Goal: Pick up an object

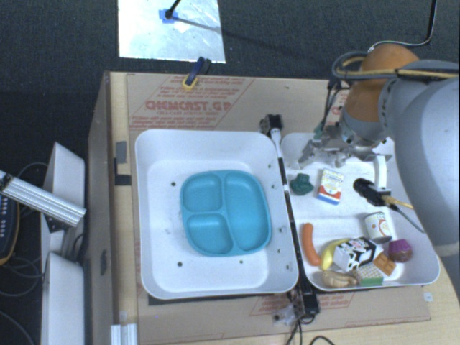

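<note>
Banana [332, 254] and carrot [310, 243] lie at the front of the right bin [338, 218]. Carton [330, 186] and green toy [301, 185] sit farther back, near the gripper [327, 153]. Gripper state cannot be determined. Left bin [162, 192] holds a blue plate [224, 213].

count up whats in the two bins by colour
blue: 1, plate
green: 2, lump, flat piece
orange: 2, carrot, block
yellow: 1, banana
purple: 1, ball
tan: 1, chunk
mostly white: 3, box, tub, cow-print carton
total: 11
</note>
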Controlling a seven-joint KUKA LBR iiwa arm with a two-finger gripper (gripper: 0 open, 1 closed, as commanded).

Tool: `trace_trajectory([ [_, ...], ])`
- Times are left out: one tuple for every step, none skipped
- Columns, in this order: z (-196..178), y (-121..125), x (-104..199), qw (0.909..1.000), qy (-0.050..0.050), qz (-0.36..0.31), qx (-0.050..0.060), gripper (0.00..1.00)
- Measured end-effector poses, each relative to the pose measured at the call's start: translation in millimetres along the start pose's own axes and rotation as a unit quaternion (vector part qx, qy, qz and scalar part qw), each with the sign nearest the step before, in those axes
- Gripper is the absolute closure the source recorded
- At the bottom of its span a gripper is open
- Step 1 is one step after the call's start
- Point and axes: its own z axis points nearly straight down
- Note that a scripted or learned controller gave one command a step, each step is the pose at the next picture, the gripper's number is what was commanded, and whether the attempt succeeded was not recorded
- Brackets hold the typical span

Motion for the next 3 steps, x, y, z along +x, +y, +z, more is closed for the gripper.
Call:
trace_trajectory([
  [0,0,1,1.0000,0.000,0.000,0.000,0.00],
  [-7,-74,-27,1.0000,0.000,0.001,0.000,0.00],
  [-18,-73,-27,1.0000,0.000,0.001,-0.001,1.00],
])
